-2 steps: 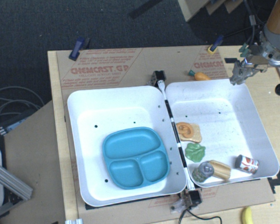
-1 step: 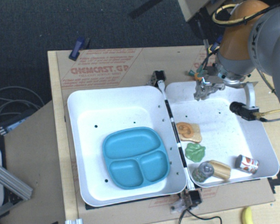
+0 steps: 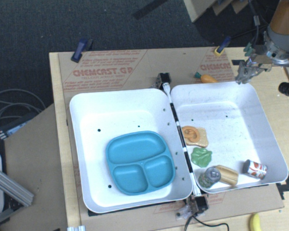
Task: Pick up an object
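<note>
Hand (image 3: pixel 246 73) hangs over right bin's (image 3: pixel 261 111) far rim, fingers indistinct.

Arm (image 3: pixel 279 19) at top right: orange band, light grey ring beneath it, then a silver metal wrist flange. Pincer (image 3: pixel 244 74) is small, metallic grey-silver, with thin fingers and a teal-green fitting on its upper left side. A dark cable runs along the wrist above it. Any screws or markings are too small to make out.
</note>
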`<state>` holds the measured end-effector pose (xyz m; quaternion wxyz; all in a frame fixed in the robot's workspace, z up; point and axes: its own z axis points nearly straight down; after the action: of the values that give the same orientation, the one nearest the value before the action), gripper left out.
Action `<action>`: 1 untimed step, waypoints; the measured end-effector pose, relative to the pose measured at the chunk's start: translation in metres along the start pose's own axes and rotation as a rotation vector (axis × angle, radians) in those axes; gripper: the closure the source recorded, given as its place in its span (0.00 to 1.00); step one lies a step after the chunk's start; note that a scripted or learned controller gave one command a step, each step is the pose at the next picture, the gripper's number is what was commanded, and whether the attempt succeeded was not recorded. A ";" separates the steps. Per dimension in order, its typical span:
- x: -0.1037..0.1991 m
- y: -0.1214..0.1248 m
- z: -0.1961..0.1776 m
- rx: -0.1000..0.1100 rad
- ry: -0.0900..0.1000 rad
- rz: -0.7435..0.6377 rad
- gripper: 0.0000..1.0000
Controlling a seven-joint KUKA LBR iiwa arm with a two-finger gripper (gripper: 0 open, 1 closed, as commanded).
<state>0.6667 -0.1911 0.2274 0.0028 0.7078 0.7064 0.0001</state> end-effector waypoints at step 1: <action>0.058 -0.014 -0.020 0.004 0.004 -0.004 1.00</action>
<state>0.6524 -0.1333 0.2474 -0.0002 0.7065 0.7077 -0.0001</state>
